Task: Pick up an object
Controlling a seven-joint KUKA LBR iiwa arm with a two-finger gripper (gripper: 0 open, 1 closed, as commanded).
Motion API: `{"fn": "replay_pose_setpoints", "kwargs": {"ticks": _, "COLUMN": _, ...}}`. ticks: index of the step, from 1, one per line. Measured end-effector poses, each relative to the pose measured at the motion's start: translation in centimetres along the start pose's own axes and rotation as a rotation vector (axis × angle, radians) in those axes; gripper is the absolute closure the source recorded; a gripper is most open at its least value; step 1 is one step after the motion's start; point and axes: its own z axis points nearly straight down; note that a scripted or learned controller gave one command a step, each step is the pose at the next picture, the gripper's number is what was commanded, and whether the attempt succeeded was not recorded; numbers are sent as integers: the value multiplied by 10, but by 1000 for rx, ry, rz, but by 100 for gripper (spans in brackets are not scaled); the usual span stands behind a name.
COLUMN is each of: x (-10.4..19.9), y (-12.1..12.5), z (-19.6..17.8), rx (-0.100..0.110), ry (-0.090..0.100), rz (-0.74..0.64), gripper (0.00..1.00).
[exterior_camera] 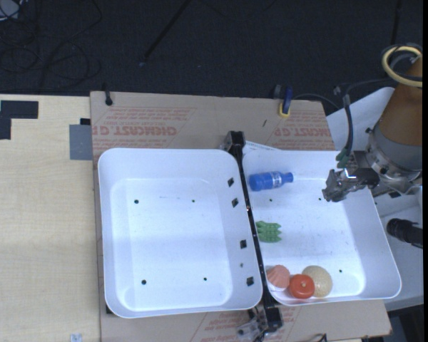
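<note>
From here the gripper [337, 189] hangs at the right bin's [385, 262] far edge, its state unclear to me, with the bottle [270, 181] off to its left, lying lengthwise toward it.

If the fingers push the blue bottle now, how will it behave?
The blue bottle lies on its side in the right bin, so it would probably roll. It looks like smooth plastic, likely light and somewhat slippery.
</note>
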Motion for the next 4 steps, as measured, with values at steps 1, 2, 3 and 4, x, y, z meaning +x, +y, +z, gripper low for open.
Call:
{"fn": "replay_pose_setpoints", "kwargs": {"ticks": 1, "x": 30, "y": 12, "z": -30, "rx": -1, "ry": 0, "rz": 0, "gripper": 100}}
{"fn": "replay_pose_setpoints", "kwargs": {"ticks": 2, "x": -18, "y": -23, "z": 33, "rx": 10, "ry": 0, "rz": 9, "gripper": 100}}
{"fn": "replay_pose_setpoints", "kwargs": {"ticks": 3, "x": 5, "y": -10, "z": -9, "rx": -2, "ry": -1, "rz": 1, "gripper": 100}}
{"fn": "replay_pose_setpoints", "kwargs": {"ticks": 4, "x": -36, "y": -38, "z": 63, "rx": 10, "ry": 0, "rz": 8, "gripper": 100}}
